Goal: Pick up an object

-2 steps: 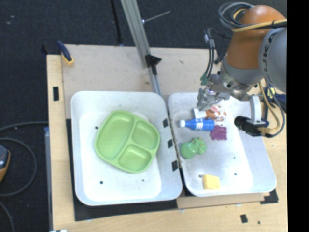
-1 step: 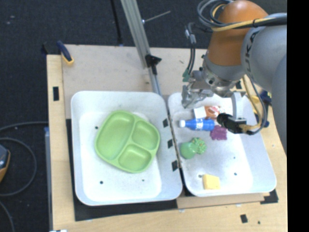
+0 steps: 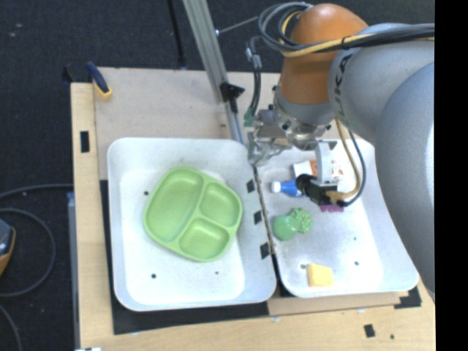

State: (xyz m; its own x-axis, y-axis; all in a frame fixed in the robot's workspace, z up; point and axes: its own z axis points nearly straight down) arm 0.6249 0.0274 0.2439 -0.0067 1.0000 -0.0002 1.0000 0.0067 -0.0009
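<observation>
Two white bins sit side by side on the wooden bench [image 3: 168, 101], the left bin [image 3: 124, 218] in the middle of the frame and the right bin [image 3: 365, 247] towards the lower right.

The left bin holds one thing, a green plate [image 3: 193, 213]. It has three compartments, one long and two smaller, and lies flat near the bin's centre.

The right bin holds four loose things that can be counted. One small blue tube with a white cap [image 3: 287, 188] lies in the upper left part of that bin, near the seam between the bins. One green toy [image 3: 291, 224] sits just below the tube. One yellow block [image 3: 319, 275] lies near the bin's lower edge, well apart from the others. One small purple piece [image 3: 333, 208] lies to the right of the tube, partly hidden, so its shape cannot be made out.

The grey arm with its orange band [image 3: 318, 57] comes in from the upper right. Its gripper [image 3: 257, 152] hangs over the top of the seam between the two bins, above and to the left of the tube. Whether it is open or closed cannot be told, and nothing shows in its grasp.

One slanted metal pole [image 3: 208, 42] rises from the bench behind the bins. One clamp with a blue and yellow handle [image 3: 99, 79] sits at the bench's upper left corner.
</observation>
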